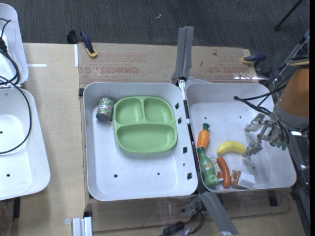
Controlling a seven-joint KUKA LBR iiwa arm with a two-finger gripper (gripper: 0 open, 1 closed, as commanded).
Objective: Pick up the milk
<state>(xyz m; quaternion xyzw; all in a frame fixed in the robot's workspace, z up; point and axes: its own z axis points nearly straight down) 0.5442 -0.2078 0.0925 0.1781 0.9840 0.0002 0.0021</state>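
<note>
Below the end effector (252, 137) lies the milk (243, 179).

White bins (98, 176); green plate (145, 123); orange carrot (203, 137); yellow banana (231, 147) beside gripper (253, 137); green bottle (207, 167); red sausage (224, 171); white-and-red milk (243, 179).

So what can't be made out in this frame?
- Gripper: fingers too small and blurred against the cables to tell open from shut.
- Milk: carton too small to read any print; it lies in the right bin, near corner.
- Can: label too blurred to read.
- Arm: cut off by the right edge of the camera view.
- Bottle: lower end blends into the bin's rim.
</note>
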